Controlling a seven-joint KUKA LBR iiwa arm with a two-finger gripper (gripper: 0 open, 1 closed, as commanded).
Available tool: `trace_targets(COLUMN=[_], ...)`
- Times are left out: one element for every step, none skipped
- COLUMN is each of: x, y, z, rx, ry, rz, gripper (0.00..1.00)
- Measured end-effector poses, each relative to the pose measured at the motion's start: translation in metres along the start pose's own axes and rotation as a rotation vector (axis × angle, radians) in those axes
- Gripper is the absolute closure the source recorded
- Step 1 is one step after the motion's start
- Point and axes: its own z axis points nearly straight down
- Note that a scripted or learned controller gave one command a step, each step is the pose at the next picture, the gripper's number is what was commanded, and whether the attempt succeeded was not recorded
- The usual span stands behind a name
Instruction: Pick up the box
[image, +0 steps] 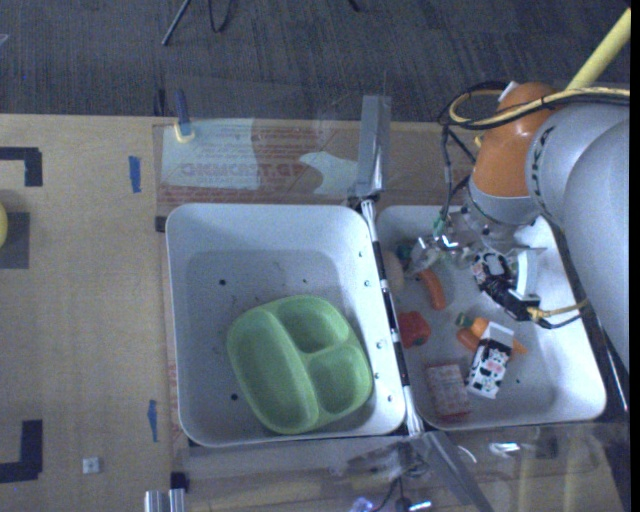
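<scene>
Metal and black parts of your gripper sit low over the upper end of the right bin, beneath the orange band of the grey arm. Whether it is spread or closed you cannot tell from this angle — the wrist hides that part. Nothing is visibly held.

Just below the gripper you see an orange carrot-like piece, and to its left a pale item against the bin wall. Further down lies a red piece. A second orange piece rests near the middle of the bin, touching the box — a small white box with black and red print, lying tilted and well apart from the gripper. Left of the box, near the bin's lower edge, a reddish-brown block lies flat.

Your left bin holds a green divided plate. Black and yellow cables trail from the wrist.
</scene>
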Motion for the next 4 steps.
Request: trace_targets(x=[-0.002,-0.025,-0.052,-0.044], y=[0.0,0.001,-0.007,-0.012], z=[-0.011,-0.086,-0.165,-0.288], rx=[-0.005,-0.045,-0.045,-0.044], ry=[-0.008,-0.01,-0.007,0.001], rz=[0.0,0.264,0.402,0.739], gripper=[1.0,1.0,1.0,1.0])
